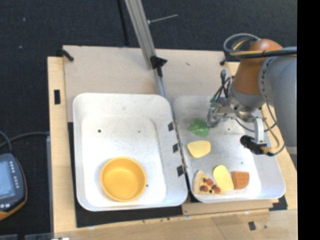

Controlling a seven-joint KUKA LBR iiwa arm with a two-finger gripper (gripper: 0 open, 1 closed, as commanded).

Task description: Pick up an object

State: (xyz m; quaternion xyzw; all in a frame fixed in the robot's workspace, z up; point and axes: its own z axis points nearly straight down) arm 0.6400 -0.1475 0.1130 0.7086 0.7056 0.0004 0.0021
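A small green object [199, 128] lies flat in the right bin [270, 184], near its left wall.

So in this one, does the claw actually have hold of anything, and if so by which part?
It cannot be told. The claw sits low in the right bin, right beside the green piece, but whether it grips that piece is not visible.
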